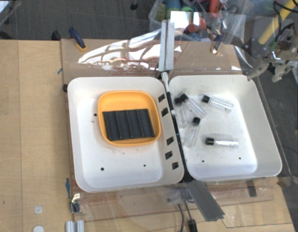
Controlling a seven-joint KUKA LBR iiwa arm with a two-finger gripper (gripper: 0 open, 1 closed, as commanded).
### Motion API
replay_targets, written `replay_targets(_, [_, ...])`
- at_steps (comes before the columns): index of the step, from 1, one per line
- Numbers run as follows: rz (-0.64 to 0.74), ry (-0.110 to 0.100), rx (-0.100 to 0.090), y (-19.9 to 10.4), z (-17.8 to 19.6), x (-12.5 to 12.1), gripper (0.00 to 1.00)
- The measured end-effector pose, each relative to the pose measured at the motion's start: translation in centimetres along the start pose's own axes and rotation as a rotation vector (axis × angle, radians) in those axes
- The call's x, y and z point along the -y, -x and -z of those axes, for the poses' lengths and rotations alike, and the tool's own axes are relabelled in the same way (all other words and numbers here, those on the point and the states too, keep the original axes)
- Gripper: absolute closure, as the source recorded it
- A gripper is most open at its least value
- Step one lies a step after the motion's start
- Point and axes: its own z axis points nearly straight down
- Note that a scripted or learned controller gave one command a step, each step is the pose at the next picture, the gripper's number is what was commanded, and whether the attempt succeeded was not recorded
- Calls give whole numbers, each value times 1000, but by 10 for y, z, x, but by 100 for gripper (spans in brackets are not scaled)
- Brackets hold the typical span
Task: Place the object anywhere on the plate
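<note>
My arm parked at upper right.
My two-finger gripper (279, 64) sits outside the white bins; grip state: cannot tell.

Pincer (282, 67) at far right edge — raised, fingers unclear.

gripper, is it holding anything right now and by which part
Cannot be told: the gripper sits at the far right edge, too blurred to read. The clear vials lie in the right bin; the orange plate carries a black insert.
</note>
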Motion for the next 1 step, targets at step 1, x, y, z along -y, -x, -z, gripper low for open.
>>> replay_targets(1, [3, 1, 2, -1, 9, -1, 100])
